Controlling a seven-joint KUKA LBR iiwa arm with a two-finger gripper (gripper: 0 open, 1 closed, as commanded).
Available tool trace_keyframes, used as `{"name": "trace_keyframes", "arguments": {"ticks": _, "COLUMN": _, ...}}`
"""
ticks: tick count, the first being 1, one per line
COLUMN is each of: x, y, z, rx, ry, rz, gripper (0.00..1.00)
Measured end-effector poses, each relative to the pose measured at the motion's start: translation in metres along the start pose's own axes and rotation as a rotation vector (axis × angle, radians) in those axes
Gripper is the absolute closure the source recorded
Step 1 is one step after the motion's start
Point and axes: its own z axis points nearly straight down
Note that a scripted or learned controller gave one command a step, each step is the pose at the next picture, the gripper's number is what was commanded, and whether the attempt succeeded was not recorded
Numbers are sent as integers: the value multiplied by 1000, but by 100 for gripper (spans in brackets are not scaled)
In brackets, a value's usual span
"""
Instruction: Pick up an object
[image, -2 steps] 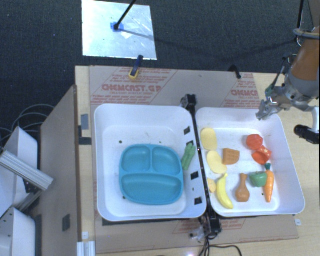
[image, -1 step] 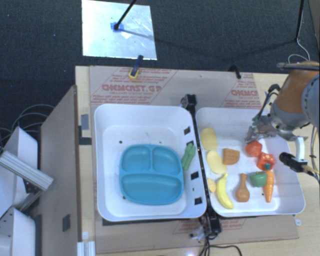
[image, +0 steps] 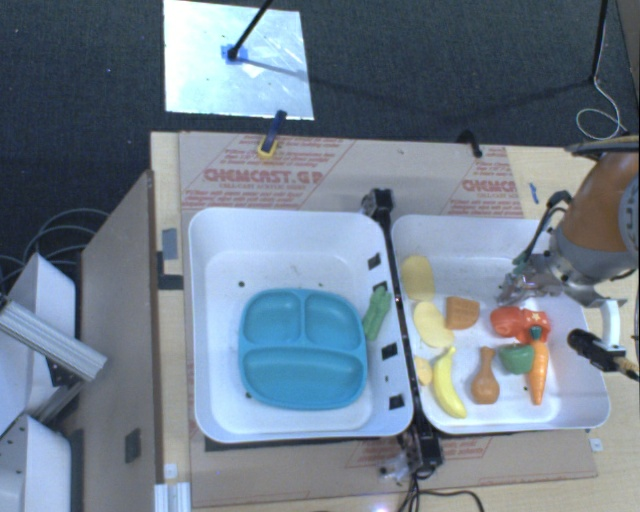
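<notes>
Dark carpet surrounds the bench (image: 330, 165), where two white bins sit side by side. My gripper (image: 520, 287) hangs over the right bin (image: 590, 405), near its far right part, just above a red tomato-like toy (image: 512, 320); I cannot tell how my fingers stand, and nothing shows between them. Beside the tomato lie an orange carrot (image: 539, 371), a green pepper piece (image: 517, 357), a brown drumstick-shaped toy (image: 485, 378), an orange-brown block (image: 462, 313), a banana (image: 447, 383) and pale yellow pieces (image: 418, 277). In the left bin (image: 215, 250) rests a blue divided plate (image: 302, 348), with a green toy (image: 376, 312) at its right.
</notes>
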Motion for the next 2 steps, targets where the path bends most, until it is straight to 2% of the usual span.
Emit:
{"name": "trace_keyframes", "arguments": {"ticks": 1, "x": 1, "y": 64, "z": -62, "rx": -13, "ry": -4, "rz": -7, "gripper": 0}}
{"name": "trace_keyframes", "arguments": {"ticks": 2, "x": 0, "y": -14, "z": -101, "rx": 0, "ry": 0, "rz": 1, "gripper": 0}}
